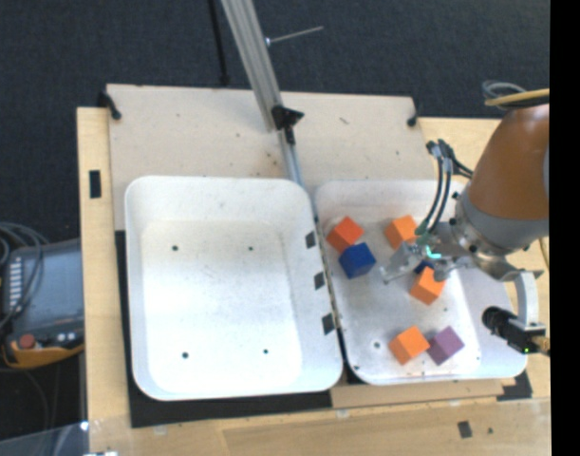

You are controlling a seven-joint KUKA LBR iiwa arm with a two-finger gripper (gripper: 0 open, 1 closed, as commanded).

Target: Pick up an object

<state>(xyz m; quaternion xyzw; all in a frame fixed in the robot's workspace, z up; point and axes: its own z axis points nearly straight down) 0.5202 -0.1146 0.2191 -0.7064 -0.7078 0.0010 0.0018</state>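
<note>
My gripper (424,266) hangs low over the right bin (365,350), right above an orange cube; whether my fingers are spread or pinching anything I cannot tell, since the wrist hides them from above.

Around me, from the biggest down: the wooden bench (204,131) carries both bins, and the left bin (223,283) sits beside mine, their rims touching along the middle. A slanted metal post (256,55) comes down from the top and ends near the gap between the bins. My grey arm with its orange band (513,160) covers the right bin's upper right corner.

In the right bin the blocks crowd close. The orange cube at my gripper (427,288) is small, tilted, partly covered by me. Another orange cube (400,231) lies just above and left of it. Further left, an orange cube (345,233) touches a blue cube (357,259). Near the front, an orange cube (409,345) sits beside a purple cube (446,345).
</note>
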